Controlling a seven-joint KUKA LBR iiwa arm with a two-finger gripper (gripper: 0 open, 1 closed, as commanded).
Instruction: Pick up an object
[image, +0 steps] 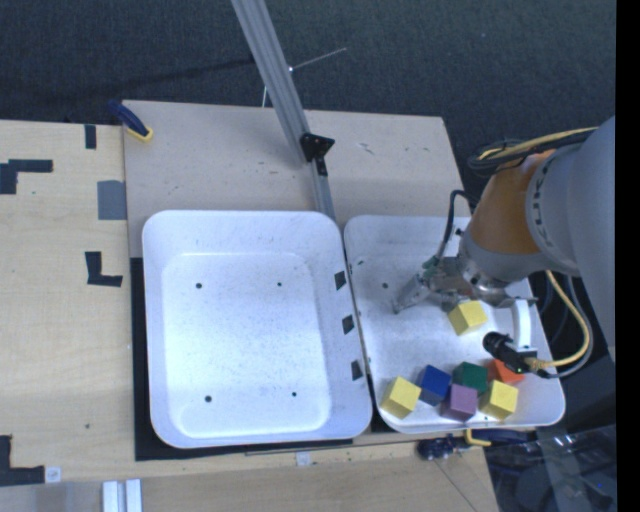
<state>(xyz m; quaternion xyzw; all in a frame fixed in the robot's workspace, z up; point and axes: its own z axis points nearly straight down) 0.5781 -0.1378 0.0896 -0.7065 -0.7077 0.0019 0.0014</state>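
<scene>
**Blocks gathered in the right bin**

A yellow cube (466, 318) lies apart from the others, toward the middle of the right bin (395, 250), tilted so one corner points down the view. Along the bin's near edge sits a cluster: a second yellow cube (401, 397) at the left end, a blue cube (435, 383) just beside it, a purple cube (462, 400) next, a green cube (470, 377) touching behind the purple one, and a third yellow cube (501, 400) at the right end. An orange block (507, 373) shows partly behind that last cube, its shape unclear.
</scene>
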